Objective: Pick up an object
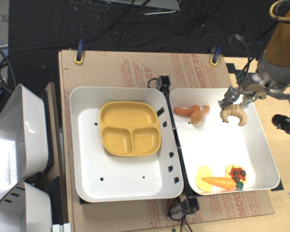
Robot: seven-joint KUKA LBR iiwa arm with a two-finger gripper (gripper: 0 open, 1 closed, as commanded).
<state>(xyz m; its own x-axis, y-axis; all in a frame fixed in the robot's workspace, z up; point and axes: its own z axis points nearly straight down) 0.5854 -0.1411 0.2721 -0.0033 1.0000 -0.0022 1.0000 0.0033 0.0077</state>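
In the right bin (261, 144), a tan toy croissant (235, 114) lies near the far right corner. My gripper (237, 99) hangs directly over it, at or just above its top, and I cannot see whether it is touching. A red-orange sausage (186, 111) with a small orange piece (197, 116) beside it lies at the bin's far left. At the near edge rest an orange carrot (219, 181) on a yellow slice (203, 174) and a small yellow toy with red dots (237, 173).
The left bin (87, 178) holds a yellow divided plate (130, 128). A black divider with clips (173, 139) runs between the bins. The grey arm with its orange band (280, 52) enters from the upper right. White containers (17, 139) stand to the left of the bench.
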